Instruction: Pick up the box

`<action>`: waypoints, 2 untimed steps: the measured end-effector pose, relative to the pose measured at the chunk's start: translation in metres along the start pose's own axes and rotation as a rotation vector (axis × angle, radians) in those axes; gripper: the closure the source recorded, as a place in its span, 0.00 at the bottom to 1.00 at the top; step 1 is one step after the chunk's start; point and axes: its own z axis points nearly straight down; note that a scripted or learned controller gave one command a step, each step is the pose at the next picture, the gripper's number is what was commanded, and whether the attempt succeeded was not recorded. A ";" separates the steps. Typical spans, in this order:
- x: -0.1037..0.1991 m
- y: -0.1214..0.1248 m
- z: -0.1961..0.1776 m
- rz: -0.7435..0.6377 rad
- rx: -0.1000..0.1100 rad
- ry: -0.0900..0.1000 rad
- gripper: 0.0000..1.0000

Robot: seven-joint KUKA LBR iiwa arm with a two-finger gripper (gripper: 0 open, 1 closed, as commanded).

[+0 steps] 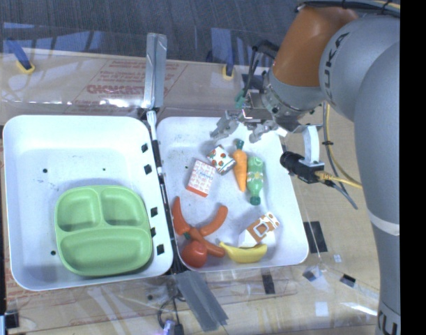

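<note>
We log the gripper (242, 125) poised over the far end of the right bin (291, 208), near its back wall. Its jaws look spread apart, one finger angled toward the left and one toward the right, with nothing between them. We judge the grasp not yet made.

Which item is "the box" is not certain. The likeliest candidate is the flat box (201, 177) with a red-and-white grid print, lying on the bin floor left of centre, apart from the gripper and nearer to us than it. A small patterned carton (221, 158) sits just beside it, closer to the gripper, touching or nearly touching the carrot (240, 168). A third boxy thing, an orange-and-white carton (262, 229), rests near the front right, against the banana (244, 252).

Other contents of the right bin: a green bottle (254, 178) alongside the carrot, two sausages (199, 222) and a tomato (194, 253) at the front.

The left bin (31, 145) carries a green divided plate (103, 229); nothing else noted there.

Progress, as we read it:
- Approach: arm is over the correct bin.
- Alignment: unsettled; gripper sits behind the small carton, not over the flat box.
- Descent, closing, lift: all left to do.

Every candidate box lies flat on the bin floor, untouched. The worktop (73, 75) around the bins bears clear plastic sheeting.
</note>
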 end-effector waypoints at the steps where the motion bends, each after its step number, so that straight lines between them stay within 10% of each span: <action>1: 0.005 0.025 0.097 -0.197 -0.001 -0.001 0.00; 2: 0.010 0.010 0.134 -0.025 -0.038 -0.006 0.00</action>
